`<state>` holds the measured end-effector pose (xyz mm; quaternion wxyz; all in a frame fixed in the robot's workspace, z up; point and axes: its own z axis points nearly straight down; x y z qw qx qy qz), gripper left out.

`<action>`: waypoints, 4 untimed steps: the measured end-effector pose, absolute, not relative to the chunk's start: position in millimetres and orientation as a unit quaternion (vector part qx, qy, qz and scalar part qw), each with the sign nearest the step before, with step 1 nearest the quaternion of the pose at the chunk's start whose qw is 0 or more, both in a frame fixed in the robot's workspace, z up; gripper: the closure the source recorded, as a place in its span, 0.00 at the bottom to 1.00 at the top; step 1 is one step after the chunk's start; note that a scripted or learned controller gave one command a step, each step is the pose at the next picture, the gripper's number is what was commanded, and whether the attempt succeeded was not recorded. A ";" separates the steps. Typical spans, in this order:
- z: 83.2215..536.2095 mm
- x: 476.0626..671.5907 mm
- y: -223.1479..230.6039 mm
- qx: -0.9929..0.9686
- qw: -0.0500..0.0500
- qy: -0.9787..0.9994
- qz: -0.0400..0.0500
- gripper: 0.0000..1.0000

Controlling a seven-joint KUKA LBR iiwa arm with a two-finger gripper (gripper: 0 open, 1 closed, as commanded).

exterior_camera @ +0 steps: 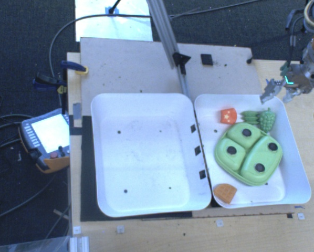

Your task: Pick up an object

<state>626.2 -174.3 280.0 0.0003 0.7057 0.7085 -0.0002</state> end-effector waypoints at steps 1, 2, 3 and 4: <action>281.2 626.7 -174.2 0.706 0.001 0.709 0.000 0.00; 240.2 627.9 -172.1 0.706 0.000 0.708 0.000 0.00; 180.8 632.3 -177.2 0.706 0.000 0.708 0.000 0.00; 138.8 635.1 -179.4 0.707 0.000 0.707 -0.001 0.00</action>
